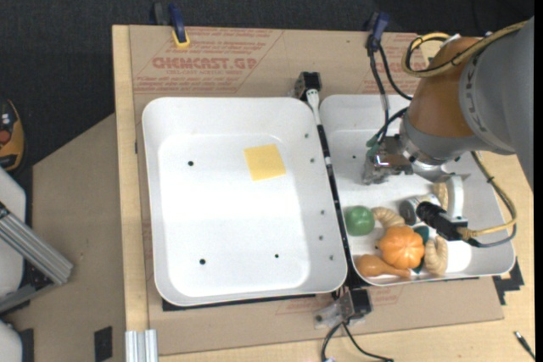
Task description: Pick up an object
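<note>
well, at the 9 o'clock side of the desk, a board with red print held by a blue clamp at its 12 o'clock edge, sits the left bin. a flat yellow square lies on its floor, a little toward 12 o'clock from the middle and slightly tilted. small dark dots mark the floor around it, well apart from the square.

just beside it, rim to rim, stands the right bin, with a second blue clamp on the desk edge at its 12 o'clock.

the things to pick lie crowded toward the right bin's 6 o'clock end. a green ball rests near the wall shared with the left bin. at 4 o'clock from it sits an orange ribbed fruit, shaped like a small pumpkin. a tan pear-shaped piece lies against the orange fruit's 7 o'clock side, by the bin's rim. a pale beige piece shows between the ball and the fruit, and a beige knotted rope touches the fruit at 3 o'clock.

the arm, grey with an orange band, comes in from 3 o'clock and bends down over the right bin. its jaws hang near the bin's middle, at about 12 o'clock from the green ball and apart from it. i cannot tell whether the jaws are apart or together.
</note>
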Robot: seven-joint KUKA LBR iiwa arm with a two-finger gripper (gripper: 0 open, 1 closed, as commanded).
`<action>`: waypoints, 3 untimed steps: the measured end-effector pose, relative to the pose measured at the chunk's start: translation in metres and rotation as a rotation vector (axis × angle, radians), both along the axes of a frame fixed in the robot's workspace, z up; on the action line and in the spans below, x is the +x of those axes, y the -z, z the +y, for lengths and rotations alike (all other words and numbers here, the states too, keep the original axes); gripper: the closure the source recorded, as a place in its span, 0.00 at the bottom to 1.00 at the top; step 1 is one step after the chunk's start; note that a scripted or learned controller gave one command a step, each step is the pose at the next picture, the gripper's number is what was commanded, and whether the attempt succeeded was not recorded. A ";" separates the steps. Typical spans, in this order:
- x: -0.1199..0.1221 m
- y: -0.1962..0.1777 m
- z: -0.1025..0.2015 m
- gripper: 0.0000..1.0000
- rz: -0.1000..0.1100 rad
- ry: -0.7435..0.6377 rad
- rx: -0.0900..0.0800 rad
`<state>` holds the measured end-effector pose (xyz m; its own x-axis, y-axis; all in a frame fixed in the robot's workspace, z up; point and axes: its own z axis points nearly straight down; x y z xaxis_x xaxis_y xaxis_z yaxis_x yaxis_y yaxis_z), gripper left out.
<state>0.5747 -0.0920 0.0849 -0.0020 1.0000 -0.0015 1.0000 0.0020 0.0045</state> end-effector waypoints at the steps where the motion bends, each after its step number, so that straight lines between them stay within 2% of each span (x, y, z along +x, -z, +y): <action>1: 0.038 -0.069 -0.002 1.00 -0.005 0.000 -0.001; 2: 0.093 -0.303 0.023 1.00 -0.019 -0.003 -0.001; 3: 0.024 -0.202 0.105 1.00 0.018 -0.005 0.005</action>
<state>0.5992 0.0130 0.2868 -0.0070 1.0000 0.0037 0.9999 0.0070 -0.0135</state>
